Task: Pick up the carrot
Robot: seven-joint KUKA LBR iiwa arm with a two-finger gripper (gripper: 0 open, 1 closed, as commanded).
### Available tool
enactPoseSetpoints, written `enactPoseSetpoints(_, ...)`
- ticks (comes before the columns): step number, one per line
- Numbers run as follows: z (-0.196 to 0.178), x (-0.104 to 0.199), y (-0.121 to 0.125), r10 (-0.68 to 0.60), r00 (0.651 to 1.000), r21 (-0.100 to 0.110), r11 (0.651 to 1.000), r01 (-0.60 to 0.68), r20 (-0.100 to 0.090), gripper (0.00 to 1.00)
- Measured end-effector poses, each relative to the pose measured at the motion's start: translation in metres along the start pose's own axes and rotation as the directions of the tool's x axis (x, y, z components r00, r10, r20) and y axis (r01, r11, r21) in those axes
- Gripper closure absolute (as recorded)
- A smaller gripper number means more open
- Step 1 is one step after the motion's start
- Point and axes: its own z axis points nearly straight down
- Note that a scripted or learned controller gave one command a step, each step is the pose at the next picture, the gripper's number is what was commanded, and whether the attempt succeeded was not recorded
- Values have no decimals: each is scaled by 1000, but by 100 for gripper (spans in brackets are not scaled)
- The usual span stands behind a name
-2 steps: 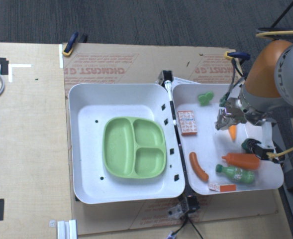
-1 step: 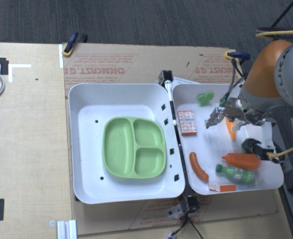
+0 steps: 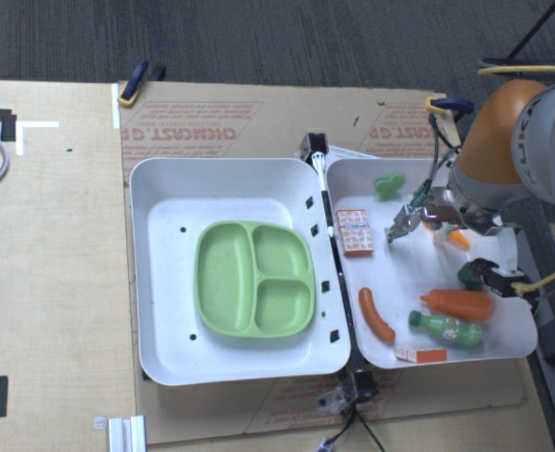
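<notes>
The carrot (image 3: 461, 303), orange and tapered, lies on its side near the front right of the right bin (image 3: 513, 342). My gripper (image 3: 404, 224) hovers over the middle of that bin, up and to the left of the carrot and well apart from it. Its fingers stand open with nothing between them. The arm's grey and orange wrist covers the bin's back right corner.
The right bin also holds a green bottle (image 3: 447, 329) touching the carrot's front, a sausage (image 3: 377, 314), a red-and-white carton (image 3: 354, 231), a green piece (image 3: 388, 187), a small orange piece (image 3: 458, 239) and a dark green item (image 3: 475, 273). The left bin (image 3: 155, 252) holds a green divided plate (image 3: 255, 279).
</notes>
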Motion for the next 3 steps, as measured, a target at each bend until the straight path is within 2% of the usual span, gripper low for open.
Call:
enactPoseSetpoints(1,-2,-65,15,1,1000,-2,1000,-1,-8,0)
enactPoseSetpoints(2,-11,-67,15,-2,1000,-3,1000,2,-2,100)
enactPoseSetpoints(3,-93,7,20,179,984,1,984,-179,0,100)
